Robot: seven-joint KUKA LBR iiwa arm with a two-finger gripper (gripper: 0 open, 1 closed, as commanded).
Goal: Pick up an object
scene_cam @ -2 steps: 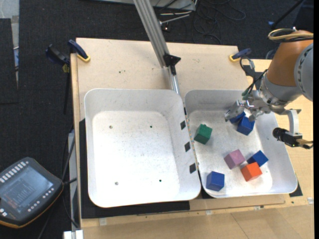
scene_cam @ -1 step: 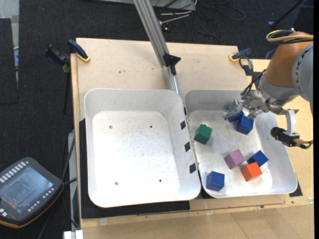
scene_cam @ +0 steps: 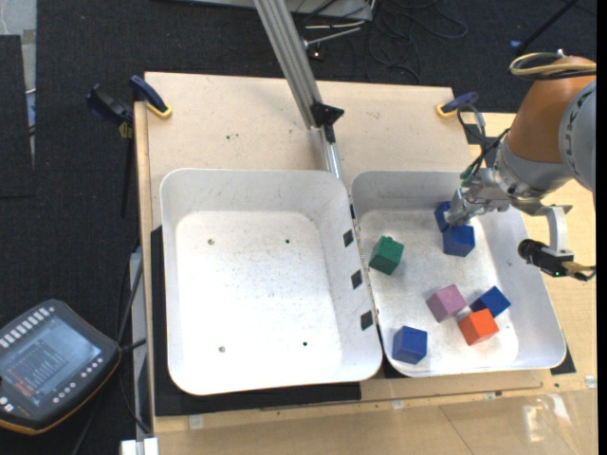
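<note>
Blue cube lies in the right bin, near its far wall. Above it hangs the tool; I cannot tell if it grips anything.

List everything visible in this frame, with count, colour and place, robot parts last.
Bins: 2, white, side by side on the bench; left bin, right bin.
Blue cubes: 4, right bin; two under the gripper, and, one near the front, one beside the orange cube.
Green cube: 1, right bin, near the divider.
Pink cube: 1, right bin, centre.
Orange cube: 1, right bin, front.
Clamps: 2, blue and yellow, bench's back corners, and.
Pendant: 1, grey, lower left.
Arm: 1, grey and orange, from right.
Gripper: 1, over the blue cubes.
</note>
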